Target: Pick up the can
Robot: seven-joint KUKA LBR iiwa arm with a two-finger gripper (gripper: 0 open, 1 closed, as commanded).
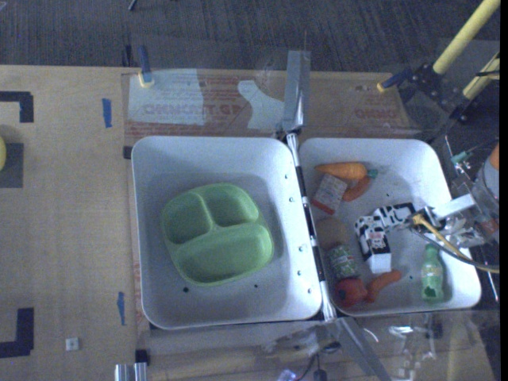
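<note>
Near right bin's (444,165) left wall lies the can (343,261): small, stiff, slick, prob light; grip across sides. Gripper (435,227) jaws' state: can't tell.

Left bin (151,213), well left of the jaws: green divided plate (216,233). Right bin (413,151): carrot (341,170) up-left of the jaws, cow-patterned carton (375,232) just left, green bottle (432,274) below.

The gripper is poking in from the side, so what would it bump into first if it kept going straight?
Probably the black-and-white milk carton: the gripper points left, right beside it. The can sits lower and farther left. Height is hard to judge here.
</note>
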